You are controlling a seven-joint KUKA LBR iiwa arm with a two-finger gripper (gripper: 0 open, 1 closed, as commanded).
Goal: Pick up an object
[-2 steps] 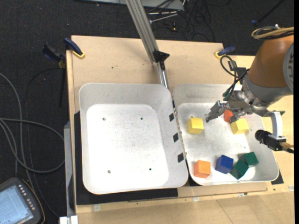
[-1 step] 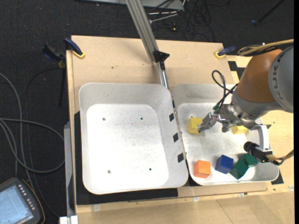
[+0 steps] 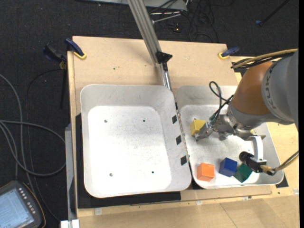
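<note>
We saw the bench (image 3: 118, 56) carrying two white bins side by side. The left bin (image 3: 95, 103) had nothing resting in it that we could make out; the right bin (image 3: 194, 96) held all the loose pieces. The grey arm (image 3: 280, 91), with its orange band, reached in from the right and hung over the middle of the right bin.

We counted four blocks. A yellow block (image 3: 197, 126) lay toward the left wall of the right bin, about midway between far and near. An orange block (image 3: 205, 171), a blue block (image 3: 228, 166) and a green block (image 3: 243, 173) sat in a row along the near edge, the blue and green ones touching or nearly so.

The gripper (image 3: 204, 133) was down low, just beside the yellow block, on its near-right side. Whether its tips were spread or pressed together we could not tell; they were too small and tangled with cable to read.

We judged the task not yet done: no block was lifted clear of the bin, and all four appeared to rest on the floor. Closing on one block and raising it was left.
</note>
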